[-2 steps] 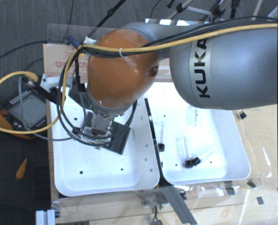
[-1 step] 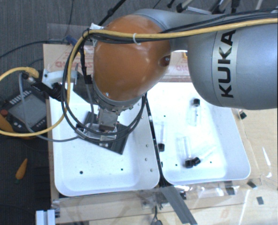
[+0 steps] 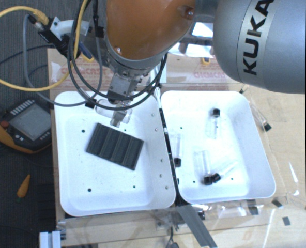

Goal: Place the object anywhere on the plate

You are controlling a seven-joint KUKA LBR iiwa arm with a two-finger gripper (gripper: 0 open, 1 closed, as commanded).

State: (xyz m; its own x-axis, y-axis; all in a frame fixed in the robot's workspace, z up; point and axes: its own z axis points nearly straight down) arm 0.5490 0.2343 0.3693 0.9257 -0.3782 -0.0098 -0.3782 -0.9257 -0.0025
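Start at the left bin (image 3: 65, 190); the dark ridged plate (image 3: 115, 146) lies flat in it, turned a bit, near the middle. The claw (image 3: 120, 119) hangs just above the plate's top edge, near its upper right corner. You cannot tell if the claw is spread or pressed together, because the big orange and grey arm (image 3: 148, 19) covers most of it from above. You also cannot tell if it carries anything; the tip is small and pale against the white bin.

To do this step well, I think you should bring the claw down and to the left a little, so it sits over the middle of the plate and not over its edge. Go low before you let go; the ridges may make a round thing roll, so drop it gently along the grooves.

In the right bin (image 3: 256, 185) lie small clear bottles with black caps. One is by the left wall (image 3: 177, 148), one is lower down in the middle (image 3: 207, 168), and one is up near the top (image 3: 214, 121). They are see-through and hard to make out on the white, so you cannot be sure how many there are.
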